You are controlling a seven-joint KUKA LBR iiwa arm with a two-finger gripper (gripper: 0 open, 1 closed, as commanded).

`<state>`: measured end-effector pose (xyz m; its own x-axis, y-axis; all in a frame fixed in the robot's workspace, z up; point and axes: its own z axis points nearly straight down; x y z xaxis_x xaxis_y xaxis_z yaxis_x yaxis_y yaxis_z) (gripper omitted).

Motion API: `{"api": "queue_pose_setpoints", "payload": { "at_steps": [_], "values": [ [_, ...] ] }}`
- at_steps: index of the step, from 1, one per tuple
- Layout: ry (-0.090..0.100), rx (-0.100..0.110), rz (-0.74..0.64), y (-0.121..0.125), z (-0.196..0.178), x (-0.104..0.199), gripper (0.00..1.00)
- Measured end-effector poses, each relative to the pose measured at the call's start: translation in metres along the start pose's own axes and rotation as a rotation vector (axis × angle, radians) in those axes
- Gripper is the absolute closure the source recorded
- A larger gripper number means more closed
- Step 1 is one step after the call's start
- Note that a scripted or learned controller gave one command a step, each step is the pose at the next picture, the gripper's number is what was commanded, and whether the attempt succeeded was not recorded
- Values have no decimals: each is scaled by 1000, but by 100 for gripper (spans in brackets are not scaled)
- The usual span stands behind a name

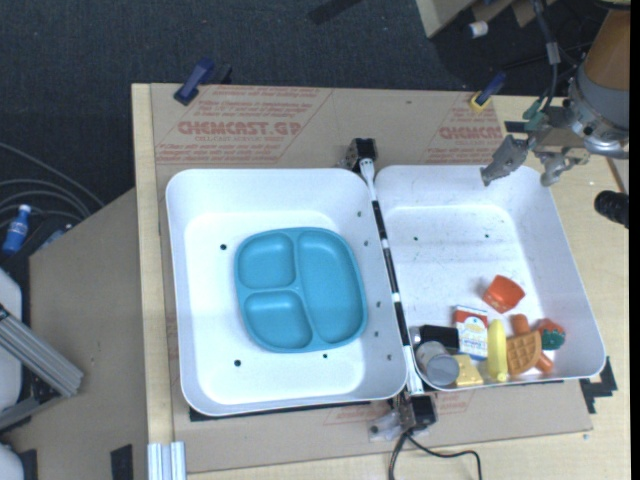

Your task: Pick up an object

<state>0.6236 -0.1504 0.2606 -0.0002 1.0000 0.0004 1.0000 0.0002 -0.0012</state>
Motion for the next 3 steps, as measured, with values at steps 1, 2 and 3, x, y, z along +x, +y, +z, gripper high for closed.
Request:
{"api": "queue_pose_setpoints", "payload": {
  "at_steps": [1,2,3],
  "values": [
    [1,2,0,13,171,4,0],
    [0,-2,-1,15,159,4,100],
    [0,-2,0,14,159,4,0]
  ]
}}
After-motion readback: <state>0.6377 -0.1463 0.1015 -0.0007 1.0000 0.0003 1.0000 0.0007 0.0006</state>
